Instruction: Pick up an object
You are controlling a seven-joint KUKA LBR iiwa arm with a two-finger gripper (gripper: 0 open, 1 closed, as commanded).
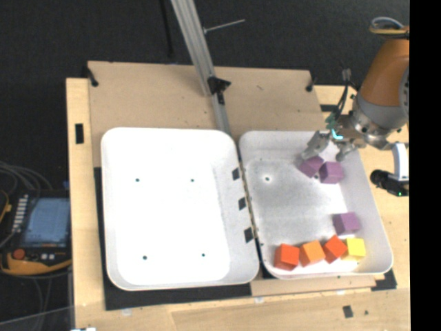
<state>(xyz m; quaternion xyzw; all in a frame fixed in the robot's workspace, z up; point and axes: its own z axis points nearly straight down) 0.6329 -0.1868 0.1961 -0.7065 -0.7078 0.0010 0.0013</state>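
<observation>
Purple blocks, a touching pair (322, 168), are sitting at two o'clock in the right bin (289, 198), and the claw (331, 143) is hovering just above them, its fingers spread apart and holding nothing. Closing here is risking a pinch across both blocks, or nudging one aside so the grip slips. Another purple block (346, 222) and an orange-and-yellow row (318, 252) are lying toward five o'clock. Plywood is forming the counter (151, 95); dark floor is surrounding it.

arm (386, 81) cut off at right edge
</observation>
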